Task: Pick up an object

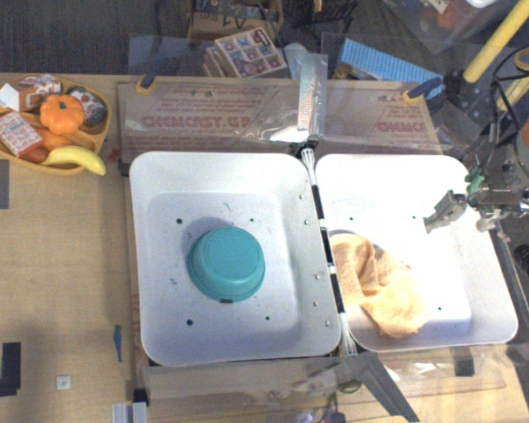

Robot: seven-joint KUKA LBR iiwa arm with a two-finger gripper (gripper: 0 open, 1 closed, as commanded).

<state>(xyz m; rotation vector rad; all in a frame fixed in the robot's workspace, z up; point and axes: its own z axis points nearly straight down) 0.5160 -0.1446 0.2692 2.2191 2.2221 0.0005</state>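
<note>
Cloth [381,291] crumpled, possibly hiding items; end effector [444,211] blurred above right bin [485,324].

Fig.: Light wood table [53,263] fills left and bottom of frame. Dark carpeted floor [70,16] across top, w/ cardboard boxes [234,11] at top centre and a blue panel [383,60] to upper right. Even overhead lighting.

Faint red block lettering runs along the cardboard sheet [207,120] behind the left bin and again on the cardboard [397,122] behind the right bin, under clear plastic; the letters are too blurred to read for certain. A printed box [244,49] on the floor bears patterned pictures, its words unreadable.
</note>
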